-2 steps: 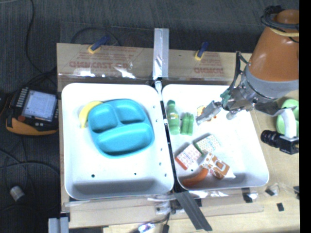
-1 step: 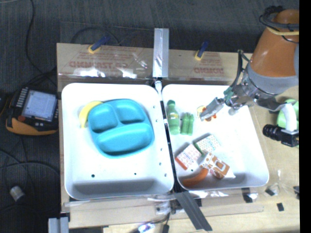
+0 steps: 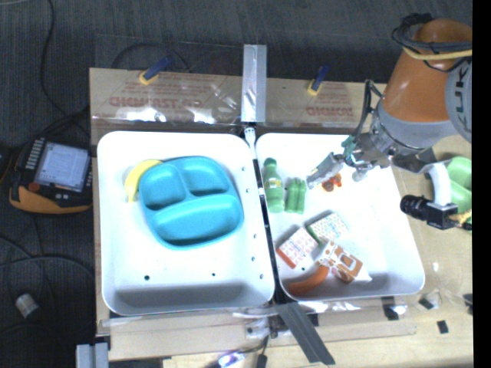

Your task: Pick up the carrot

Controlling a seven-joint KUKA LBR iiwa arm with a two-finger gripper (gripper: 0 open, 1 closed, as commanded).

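OK, I'm the gripper (image 3: 328,172), hanging over the back part of the R bin (image 3: 406,271), arm coming in from the right w/ the orange band above me. Can't tell how my jaws stand from this angle. A small orange bit (image 3: 331,181) sits right at my tip; too small to say what it is, or whether I've got hold of it.

The carrot (image 3: 304,282), as far as I can make out, is the long orange-brown thing at the front of the R bin, near the front wall, well apart from me. It's partly under a packet (image 3: 345,264) w/ orange print. Two more packets lie just behind: a red-and-white one (image 3: 296,246) and a greenish one (image 3: 328,225), side by side.

Two green bottles (image 3: 271,182) lie close together by the bin's left wall, near me, to my left.

L bin (image 3: 115,282): a blue tray (image 3: 188,200) w/ compartments, tilted, in the middle. A banana (image 3: 136,178) peeks out at its left edge.

Off the bench on the left, a handheld unit (image 3: 54,171) w/ a screen lies on the floor.
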